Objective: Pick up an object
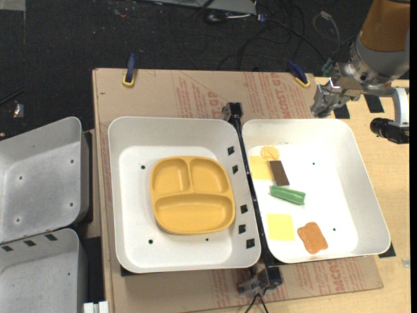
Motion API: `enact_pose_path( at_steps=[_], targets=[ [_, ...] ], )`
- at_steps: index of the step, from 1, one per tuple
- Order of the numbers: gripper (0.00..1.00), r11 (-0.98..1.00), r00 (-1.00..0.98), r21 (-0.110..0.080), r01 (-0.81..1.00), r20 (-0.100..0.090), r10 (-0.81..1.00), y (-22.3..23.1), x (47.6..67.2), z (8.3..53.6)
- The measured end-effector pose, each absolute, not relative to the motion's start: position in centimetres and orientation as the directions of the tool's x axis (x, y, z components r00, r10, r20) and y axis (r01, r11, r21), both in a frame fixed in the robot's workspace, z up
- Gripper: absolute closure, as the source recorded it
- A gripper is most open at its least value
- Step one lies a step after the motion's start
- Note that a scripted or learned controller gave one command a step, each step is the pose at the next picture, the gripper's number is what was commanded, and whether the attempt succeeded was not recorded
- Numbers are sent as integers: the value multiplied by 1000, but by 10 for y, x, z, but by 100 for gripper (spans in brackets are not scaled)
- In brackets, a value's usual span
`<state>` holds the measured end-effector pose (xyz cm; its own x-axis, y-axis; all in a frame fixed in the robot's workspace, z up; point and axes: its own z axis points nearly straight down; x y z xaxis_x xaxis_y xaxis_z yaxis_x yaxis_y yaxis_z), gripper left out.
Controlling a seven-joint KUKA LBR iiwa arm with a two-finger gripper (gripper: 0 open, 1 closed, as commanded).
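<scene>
Pincer point(326, 103) at the end of the grey arm point(384, 28) hangs over the far right of the bench, just past the far rim of the right bin point(365, 168). Nothing sits between its tips, and whether it is released or clenched I cannot tell from this angle. An orange band wraps the arm above the wrist.

Two shallow white bins lie side by side on a brown board point(169, 93). Inside the left bin point(124, 175) rests a yellow divided tray point(193, 195), with two small compartments on its far side and one long compartment on its near side.

All the small items lie toward the left side of the right bin. Farthest is a small orange-yellow piece point(270, 152), touching a pale yellow square point(258, 169). A dark brown bar point(279, 173) lies across that square's right edge. Just nearer sits a green block point(287, 195), tilted. Nearer still is a second yellow square point(281, 226), and beside it on the right an orange oval piece point(313, 237).

Two blue clamps point(129, 70) grip the board's far edge. Grey metal trays point(39, 175) sit at the far left.
</scene>
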<state>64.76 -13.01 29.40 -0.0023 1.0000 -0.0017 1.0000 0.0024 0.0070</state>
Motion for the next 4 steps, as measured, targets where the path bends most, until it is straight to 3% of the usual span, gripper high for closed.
enact_pose_path(
  at_steps=[1, 4],
  targets=[
    [100, 7, -7, 1, 1000, 1, 1000, -77, 653, 291],
    [100, 8, -8, -2, 1000, 1, 1000, 93, 628, 244]
  ],
)
